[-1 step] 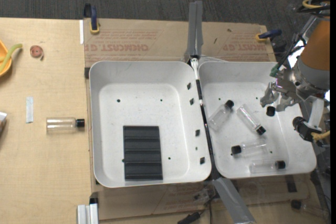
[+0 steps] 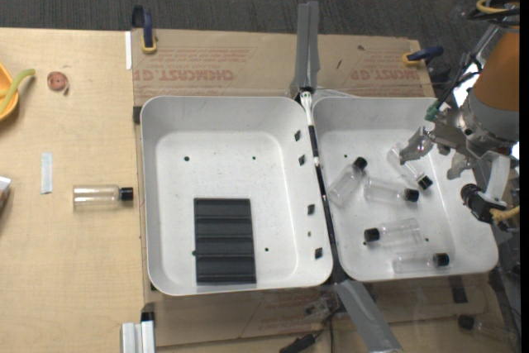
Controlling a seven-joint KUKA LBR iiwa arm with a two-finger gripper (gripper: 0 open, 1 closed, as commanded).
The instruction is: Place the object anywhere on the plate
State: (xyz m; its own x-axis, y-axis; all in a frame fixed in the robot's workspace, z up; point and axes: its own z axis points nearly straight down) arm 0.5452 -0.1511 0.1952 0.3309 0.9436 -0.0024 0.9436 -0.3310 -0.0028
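A black ribbed plate point(image 2: 223, 241) lies flat in the front half of the left bin point(image 2: 165, 178). Several clear vials with black caps lie scattered in the right bin point(image 2: 331, 120): one point(image 2: 345, 183) near its left wall, one point(image 2: 388, 194) at its middle, two more point(image 2: 395, 233) point(image 2: 417, 262) toward the front. My gripper point(image 2: 434, 153) hangs low over the right bin's far right part, just above another clear vial point(image 2: 413, 155) with its cap point(image 2: 425, 182) toward the front. Whether it touches that vial I cannot make out.
One more clear vial point(image 2: 99, 194) lies on the wooden bench left of the bins, beside a small white strip point(image 2: 46, 173). A yellow object point(image 2: 8, 91) and a pink disc point(image 2: 56, 80) sit at the far left. Clamps point(image 2: 145, 29) point(image 2: 421, 56) hold the cardboard behind the bins.
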